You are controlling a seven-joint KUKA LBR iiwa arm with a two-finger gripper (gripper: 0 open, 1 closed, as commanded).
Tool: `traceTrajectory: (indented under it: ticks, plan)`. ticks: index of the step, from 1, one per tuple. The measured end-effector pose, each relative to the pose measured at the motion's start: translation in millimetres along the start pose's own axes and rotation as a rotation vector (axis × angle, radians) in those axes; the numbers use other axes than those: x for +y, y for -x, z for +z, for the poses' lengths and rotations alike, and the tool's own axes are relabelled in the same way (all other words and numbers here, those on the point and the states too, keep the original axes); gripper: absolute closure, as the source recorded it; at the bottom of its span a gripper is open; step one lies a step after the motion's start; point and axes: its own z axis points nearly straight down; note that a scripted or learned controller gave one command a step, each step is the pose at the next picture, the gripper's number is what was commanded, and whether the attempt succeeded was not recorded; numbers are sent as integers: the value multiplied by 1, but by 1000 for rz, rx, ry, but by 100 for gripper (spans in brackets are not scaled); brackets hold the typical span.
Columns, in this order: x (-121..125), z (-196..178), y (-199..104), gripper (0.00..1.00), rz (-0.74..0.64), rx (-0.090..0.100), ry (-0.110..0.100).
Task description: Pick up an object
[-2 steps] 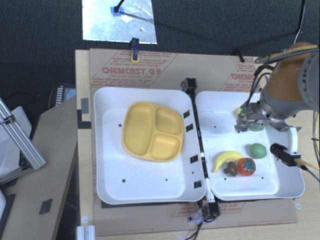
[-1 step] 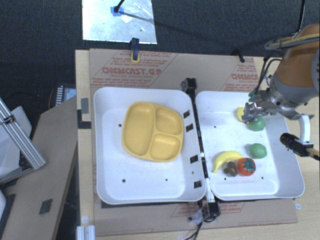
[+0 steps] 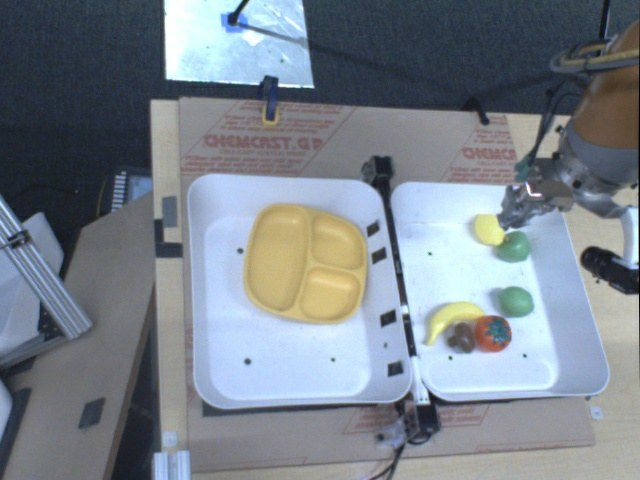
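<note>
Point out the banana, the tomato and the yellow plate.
banana (image 3: 452, 318): camera view, middle of its curved body.
tomato (image 3: 492, 333): camera view, centre of its red top.
yellow plate (image 3: 280, 243): camera view, floor of its large compartment.

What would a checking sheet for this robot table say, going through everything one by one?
Surface: bench with brown board, bearing the left bin and the right bin side by side.
Job's things: in the right bin, a yellow lemon-like piece, two green balls, a banana, a small brown thing and a red-orange fruit.
Clutter: yellow divided plate in the left bin.
Pincer: the pincer hovers by the lemon-like piece and upper green ball; grip too blurred to judge.
Cables: black cables beside the arm.
Surroundings: shiny sheet on dark floor; metal rail at left.
</note>
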Motion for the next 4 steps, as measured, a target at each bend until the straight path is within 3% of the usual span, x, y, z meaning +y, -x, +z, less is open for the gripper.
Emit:
traceTrajectory:
  ticks: [2, 4]
  plan:
    - [36, 17, -102, 100, -4, 3, -5]
    - [56, 31, -214, 100, -3, 4, -5]
